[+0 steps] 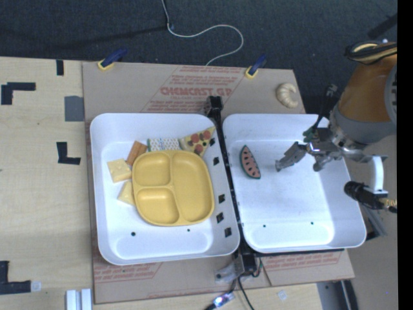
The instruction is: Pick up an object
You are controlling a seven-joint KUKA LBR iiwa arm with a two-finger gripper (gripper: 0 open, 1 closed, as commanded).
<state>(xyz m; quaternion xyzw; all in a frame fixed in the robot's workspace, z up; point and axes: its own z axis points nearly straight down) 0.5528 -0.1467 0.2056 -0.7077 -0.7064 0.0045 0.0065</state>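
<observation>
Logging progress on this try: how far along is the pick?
Done: the gripper is over the right bin. In hand: nothing visibly between its fingers. Left: reaching the watermelon slice, which lies on the bin floor to the gripper's left, then gripping and lifting.

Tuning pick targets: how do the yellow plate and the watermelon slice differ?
The yellow plate is large, with three compartments, and lies in the left bin among other small items. The watermelon slice is small, red with a green rind, and lies alone in the right bin, near the gripper. Both lie flat.

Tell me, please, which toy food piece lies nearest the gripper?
The red-and-green watermelon slice, alone in the right white bin; the others lie in the left bin.
</observation>
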